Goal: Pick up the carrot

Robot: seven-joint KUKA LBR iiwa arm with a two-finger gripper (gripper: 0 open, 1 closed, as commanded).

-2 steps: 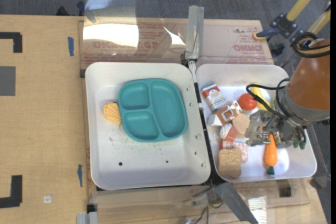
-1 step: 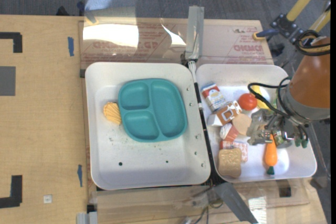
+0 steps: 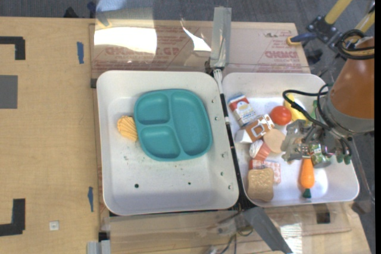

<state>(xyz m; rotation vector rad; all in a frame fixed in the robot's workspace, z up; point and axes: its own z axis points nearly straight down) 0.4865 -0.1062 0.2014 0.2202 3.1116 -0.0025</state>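
Carrot (image 3: 306, 174): we see an orange toy carrot with a green stem end.
Pose: we find it lying flat, nearly lengthwise toward the camera, green end nearest us.
Place: we locate it in the right bin's near right part.

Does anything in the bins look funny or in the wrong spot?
A little. The yellow shell-shaped toy lies on the left bin's floor, tucked against the teal divided plate, not on it. The carrot lies flat in the right bin.
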